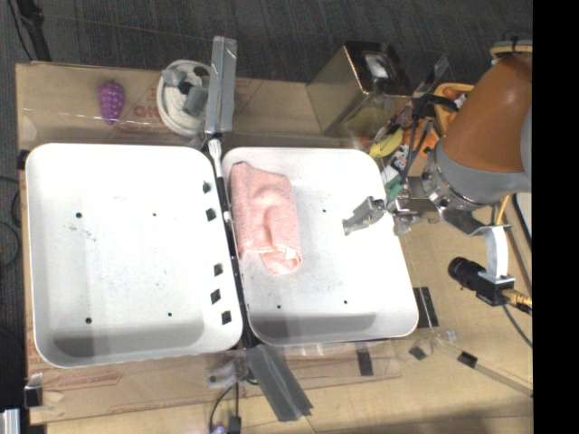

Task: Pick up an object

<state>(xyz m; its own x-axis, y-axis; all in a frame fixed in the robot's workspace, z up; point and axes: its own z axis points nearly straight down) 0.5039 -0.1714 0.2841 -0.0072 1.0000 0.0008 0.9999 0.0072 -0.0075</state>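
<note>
Folded pink cloth [264,219] lies rumpled along right bin's [362,307] left side.

floor [271,7]: dark grey carpet | bench [136,389]: light wood | light: even, overhead

Bright overhead light, white bins [118,242] near blown out, sl. soft.

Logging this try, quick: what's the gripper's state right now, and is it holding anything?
Gripper: cannot tell open or closed; nothing seen in it. It sits over the right bin, apart from the pink cloth.
</note>
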